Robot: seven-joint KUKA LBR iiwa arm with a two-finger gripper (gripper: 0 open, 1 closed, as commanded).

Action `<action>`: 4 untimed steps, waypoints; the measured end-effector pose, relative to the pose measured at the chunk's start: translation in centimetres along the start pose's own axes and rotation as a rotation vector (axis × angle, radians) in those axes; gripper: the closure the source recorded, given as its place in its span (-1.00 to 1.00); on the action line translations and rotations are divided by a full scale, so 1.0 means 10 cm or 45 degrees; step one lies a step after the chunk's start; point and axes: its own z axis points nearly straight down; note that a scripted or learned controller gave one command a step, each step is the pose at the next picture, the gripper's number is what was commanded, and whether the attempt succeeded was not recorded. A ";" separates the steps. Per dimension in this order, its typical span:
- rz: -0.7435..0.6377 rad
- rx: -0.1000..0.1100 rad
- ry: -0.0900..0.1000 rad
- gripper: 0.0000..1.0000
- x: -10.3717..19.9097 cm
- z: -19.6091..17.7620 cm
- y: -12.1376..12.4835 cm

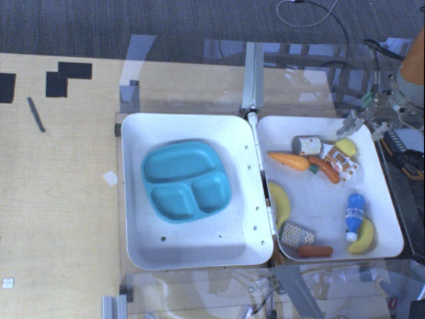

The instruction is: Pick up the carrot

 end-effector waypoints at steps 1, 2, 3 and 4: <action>-0.425 -0.002 0.000 -1.00 0.41 0.57 -0.13; -0.467 -0.001 0.001 -1.00 0.99 1.33 -0.21; -0.469 -0.010 -0.001 1.00 1.00 1.20 -0.19; -0.870 -0.005 0.000 1.00 1.60 0.40 0.21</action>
